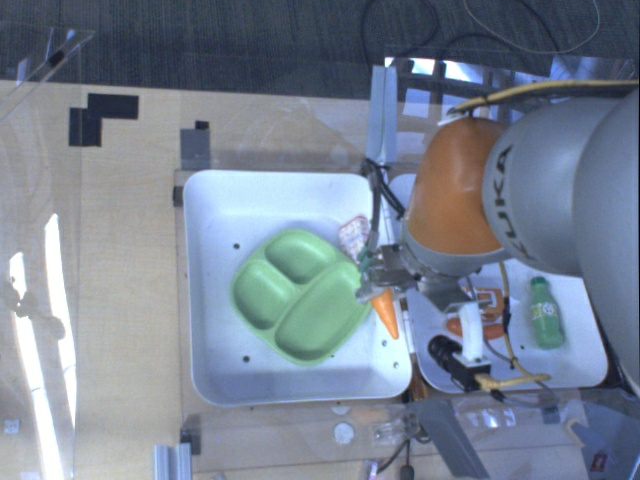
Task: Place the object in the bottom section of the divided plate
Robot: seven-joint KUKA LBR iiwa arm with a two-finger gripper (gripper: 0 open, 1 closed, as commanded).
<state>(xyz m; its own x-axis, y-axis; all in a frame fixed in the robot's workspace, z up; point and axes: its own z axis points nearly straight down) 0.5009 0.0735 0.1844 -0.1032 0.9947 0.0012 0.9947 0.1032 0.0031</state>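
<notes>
fingers on the gripper [381,286] look pinched onto the top of the orange carrot [386,312], which hangs just below them at the right rim of the green divided plate [300,296] in the left bin [210,268]. you'll want to slide it left and a touch toward the camera so the carrot sits over the big bottom section [318,323], then drop low before letting go, since a long carrot could roll over the divider.

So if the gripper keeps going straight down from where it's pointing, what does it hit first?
Probably the right edge of the green divided plate, near its largest section; the gripper sits above it with a carrot at its tip. Depth is unclear.
</notes>
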